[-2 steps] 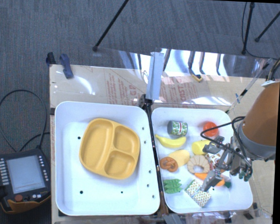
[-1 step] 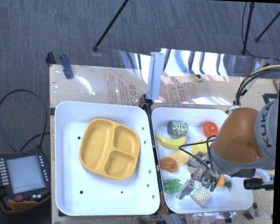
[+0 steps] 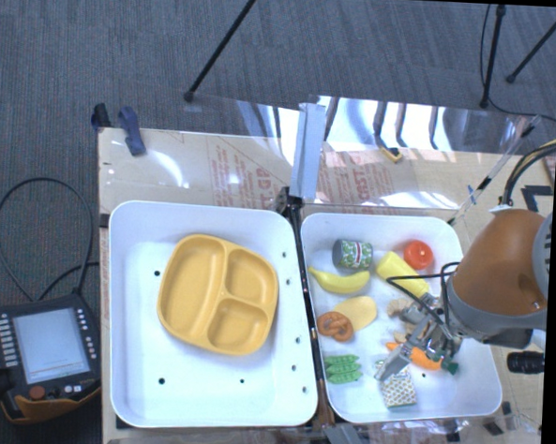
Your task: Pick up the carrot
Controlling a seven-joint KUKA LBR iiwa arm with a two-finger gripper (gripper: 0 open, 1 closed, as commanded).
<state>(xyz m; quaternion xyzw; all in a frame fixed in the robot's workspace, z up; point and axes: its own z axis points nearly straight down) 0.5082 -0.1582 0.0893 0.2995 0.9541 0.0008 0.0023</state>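
Nearest the camera, at the lower left beside the bench, sat a black handheld control pendant with a grey screen (image 3: 43,350), its cable looping up over the dark carpet. Two shallow white bins lay side by side, rims touching at the middle.

Left white bin (image 3: 135,255): one yellow three-compartment plastic plate (image 3: 219,293), roughly centred, with bare white floor on every side of it.

Right white bin (image 3: 469,406): crowded. Along the far edge stood a green printed can (image 3: 352,255) and a red toy tomato (image 3: 418,254); a yellow wedge-shaped block (image 3: 402,272) lay between them, slightly nearer. A yellow toy banana (image 3: 340,281) lay just below the can. Mid-bin were a pale yellow potato-shaped piece (image 3: 358,312) and a brown pretzel (image 3: 335,326), touching. A green pea pod (image 3: 342,368) lay near the left wall; a speckled white-and-green square block (image 3: 398,391) near the front wall.

The small orange toy carrot (image 3: 426,359) lay at mid-right of this bin, just above the speckled block, partly hidden by the tool. The two-finger gripper (image 3: 409,354) sat low directly at the carrot; whether its fingers were spread or clamped could not be told. The arm's grey wrist with the orange band (image 3: 503,263) overhung the bin's right edge. Open floor remained at the bin's front right corner.
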